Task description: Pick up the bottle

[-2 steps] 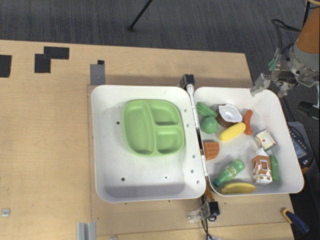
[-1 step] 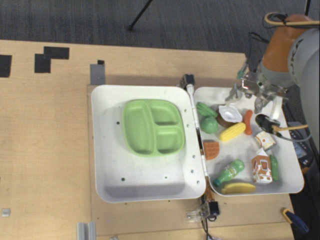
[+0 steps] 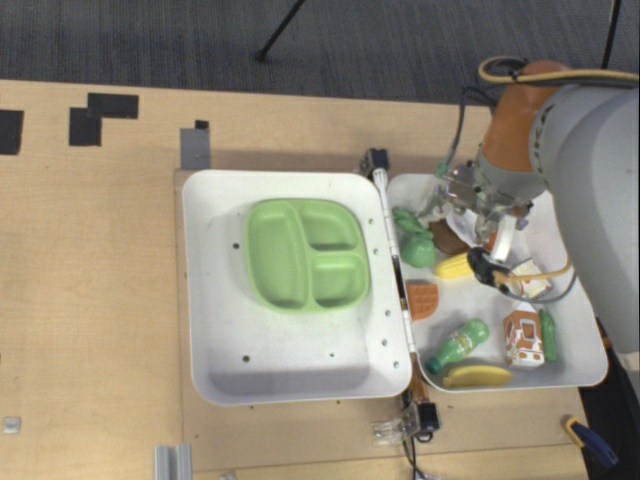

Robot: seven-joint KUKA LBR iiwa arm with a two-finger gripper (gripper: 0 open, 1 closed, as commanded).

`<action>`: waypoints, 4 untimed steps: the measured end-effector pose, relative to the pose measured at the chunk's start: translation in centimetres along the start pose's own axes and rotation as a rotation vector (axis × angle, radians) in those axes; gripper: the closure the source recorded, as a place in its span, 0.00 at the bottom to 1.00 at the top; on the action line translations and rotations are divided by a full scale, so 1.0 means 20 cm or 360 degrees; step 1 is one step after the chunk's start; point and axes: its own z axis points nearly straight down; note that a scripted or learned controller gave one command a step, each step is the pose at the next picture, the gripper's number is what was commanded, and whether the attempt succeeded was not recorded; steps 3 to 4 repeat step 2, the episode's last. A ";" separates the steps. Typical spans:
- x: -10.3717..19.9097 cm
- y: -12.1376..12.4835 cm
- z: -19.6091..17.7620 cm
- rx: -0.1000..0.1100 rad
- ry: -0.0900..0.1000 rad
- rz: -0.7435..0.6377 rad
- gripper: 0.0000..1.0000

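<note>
The bottle is green with a pale cap end and lies on its side near the front of the right bin. My gripper hangs over the far part of that bin, above a brown item and well behind the bottle. Nothing shows it touching the bottle.
Around the bottle lie a yellow banana, a small red and white carton, an orange slab, a yellow corn piece and a green vegetable. The left bin holds a green divided plate.
</note>
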 end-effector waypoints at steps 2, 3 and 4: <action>0.27 -0.52 -0.44 0.0016 0.0003 -0.0225 1.00; 0.27 -0.52 -0.44 0.0016 0.0003 -0.0225 1.00; 0.27 -0.52 -0.44 0.0016 0.0003 -0.0225 1.00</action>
